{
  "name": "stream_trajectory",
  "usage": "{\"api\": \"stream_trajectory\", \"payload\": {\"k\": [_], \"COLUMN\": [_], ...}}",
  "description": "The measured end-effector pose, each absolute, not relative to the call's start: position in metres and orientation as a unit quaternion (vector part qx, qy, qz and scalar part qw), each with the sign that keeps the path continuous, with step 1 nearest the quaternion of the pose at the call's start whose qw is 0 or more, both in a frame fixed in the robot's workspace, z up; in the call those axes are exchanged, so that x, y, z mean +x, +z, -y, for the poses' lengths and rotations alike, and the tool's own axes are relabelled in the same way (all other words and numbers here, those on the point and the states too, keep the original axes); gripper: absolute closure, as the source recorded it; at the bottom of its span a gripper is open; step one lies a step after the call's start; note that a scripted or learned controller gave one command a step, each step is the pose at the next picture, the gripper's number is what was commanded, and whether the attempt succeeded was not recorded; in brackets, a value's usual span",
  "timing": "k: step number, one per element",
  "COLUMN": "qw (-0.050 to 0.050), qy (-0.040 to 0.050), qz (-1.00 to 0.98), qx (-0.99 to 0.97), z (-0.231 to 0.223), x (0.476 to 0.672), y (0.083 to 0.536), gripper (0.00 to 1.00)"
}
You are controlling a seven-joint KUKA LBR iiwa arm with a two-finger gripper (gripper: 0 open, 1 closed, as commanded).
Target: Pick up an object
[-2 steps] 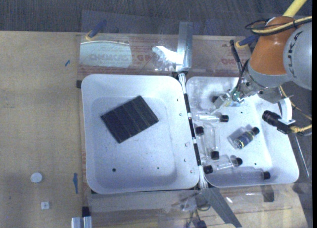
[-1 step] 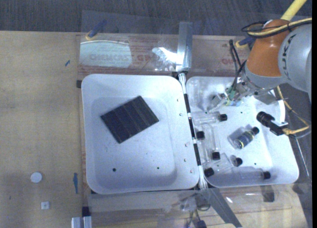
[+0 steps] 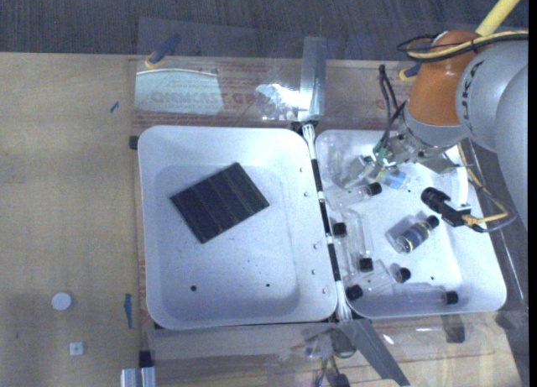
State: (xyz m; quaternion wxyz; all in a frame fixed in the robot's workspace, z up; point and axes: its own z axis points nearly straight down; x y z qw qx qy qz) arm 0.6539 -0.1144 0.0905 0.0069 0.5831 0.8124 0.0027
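A flat black ridged panel [image 3: 220,201] lies tilted in the left bin [image 3: 159,293]. In the right bin [image 3: 482,285] a small dark bottle with a blue and yellow label [image 3: 412,234] rests on its side, among clear plastic pieces [image 3: 362,247] and several small black caps [image 3: 403,274]. My gripper [image 3: 376,177] is low in the upper part of the right bin, over a clear plastic piece [image 3: 342,167] and up and left of the bottle. Nothing shows plainly between its tips.
The grey arm with its orange band [image 3: 436,91] comes in over the right bin's top right corner. Behind the bins lie a clear plastic bag [image 3: 180,91], crumpled wrap [image 3: 281,100] and a metal bar [image 3: 313,79]. A small white disc [image 3: 60,300] sits on the bench at left.
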Motion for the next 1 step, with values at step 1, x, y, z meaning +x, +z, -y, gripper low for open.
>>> {"api": "stream_trajectory", "payload": {"k": [1], "qw": [0.005], "qy": [0.003], "qz": [-0.813], "qx": [0.583], "z": [0.1129], "x": [0.6536], "y": [0.0994], "gripper": [1.0]}}
